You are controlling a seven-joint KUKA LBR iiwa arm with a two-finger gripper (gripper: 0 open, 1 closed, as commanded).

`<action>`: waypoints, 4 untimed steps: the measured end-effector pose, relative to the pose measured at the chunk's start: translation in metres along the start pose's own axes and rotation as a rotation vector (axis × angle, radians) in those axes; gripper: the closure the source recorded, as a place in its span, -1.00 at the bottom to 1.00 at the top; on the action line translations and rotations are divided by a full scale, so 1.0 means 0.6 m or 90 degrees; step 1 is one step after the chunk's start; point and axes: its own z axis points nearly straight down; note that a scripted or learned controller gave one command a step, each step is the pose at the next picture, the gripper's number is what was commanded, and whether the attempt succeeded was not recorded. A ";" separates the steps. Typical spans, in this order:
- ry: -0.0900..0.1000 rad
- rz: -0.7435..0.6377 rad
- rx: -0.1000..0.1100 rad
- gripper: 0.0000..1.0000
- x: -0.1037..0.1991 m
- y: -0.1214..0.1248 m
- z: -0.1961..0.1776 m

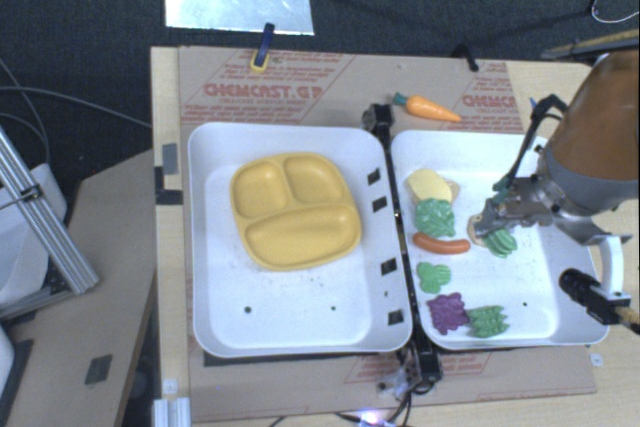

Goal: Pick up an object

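camera view, looking down at a slant on a bench with two shallow white bins side by side. in the right white bin (560, 315), a small green leafy plastic toy vegetable (503, 242) lies right under the arm's two-finger gripper (490, 225), which hangs low over it, touching or nearly so. whether the gripper is released or clenched cannot be told from here. the toy looks light, stiff and a little slick, with a lumpy edge; a pinch across its narrow middle seems the safest hold, since a grip on a frilly tip could slip off.

near it, to the left, lie a red-orange plastic toy sausage (441, 244), a green plastic toy lettuce piece (434, 214) and a pale yellow plastic toy wedge (428, 184). lower in the same bin sit a small green plastic toy broccoli (433, 276), a purple plastic toy grape bunch (448, 312) and another green leafy toy (488, 321).

the left white bin (215, 315) holds a yellow plastic three-section plate (295, 210). an orange plastic toy carrot (428, 108) rests outside the bins on the brown protective sheet (300, 90), which is printed in red with "chemcast gp".
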 end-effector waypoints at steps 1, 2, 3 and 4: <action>0.003 -0.002 0.009 1.00 0.137 -0.023 -0.007; 0.003 -0.002 0.006 1.00 0.240 -0.019 -0.118; 0.002 0.000 0.008 1.00 0.324 -0.019 -0.162; 0.004 0.001 0.000 1.00 0.365 -0.013 -0.383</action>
